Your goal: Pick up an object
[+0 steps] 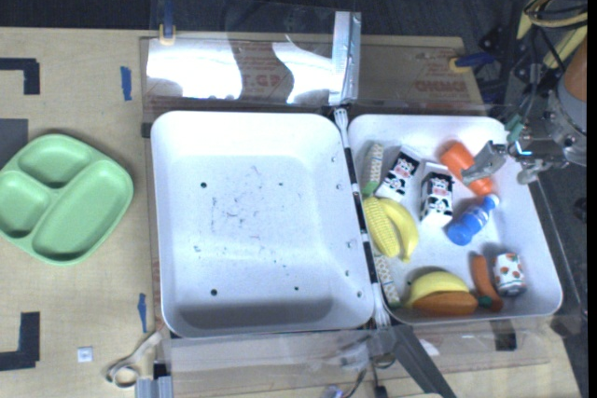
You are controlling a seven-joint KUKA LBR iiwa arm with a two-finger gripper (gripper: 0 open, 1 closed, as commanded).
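Plainly the work is at its start: nothing is lifted, and the claw (499, 154) hangs over the upper right part of the right bin (550, 280), beside the orange bottle (459, 159). Whether its fingers stand wide or narrow I cannot tell, for the grey metal there is blurred and small.

All the things to choose from lie in that bin: two small milk cartons (420, 182), a corn cob (382, 221) touching a banana (403, 226), a blue bottle (469, 221), a small can (508, 271), a carrot (482, 280), and a second banana (437, 282) on something orange at the near wall. The orange bottle is probably the nearest target; taking it calls for a short drop and a centred closing.

Room is tight. The bottle lies near the bin's far wall, with a carton and the blue bottle close by. The left bin (187, 294) offers open floor, and a green plate (65, 200) sits well apart on the table (75, 331).
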